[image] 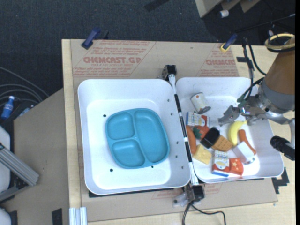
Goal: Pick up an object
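Yellow plastic catches the eye first: a toy banana [236,130] lies in the right bin [262,168], among a heap of play food that includes a carrot [191,142], a black block [209,137], a cracker-like square [222,145], a cheese wedge [203,154], small printed cartons [220,163] and a white cup on its side [198,101]. The claw [236,115] hangs just above the banana's upper end, its metal fingers spread apart with nothing between them, so I would call this the approach, not yet a grasp. Next it likely needs to drop straight down and close on one piece without wedging against a neighbour, since the toys are packed touching one another. The left bin [91,125] carries a blue divided plate [137,138]. Both bins sit on a pale wooden worktop [70,139] covered by brown printed sheeting [115,55], with dark carpet [56,13] beyond and cables [21,86] trailing at the left.
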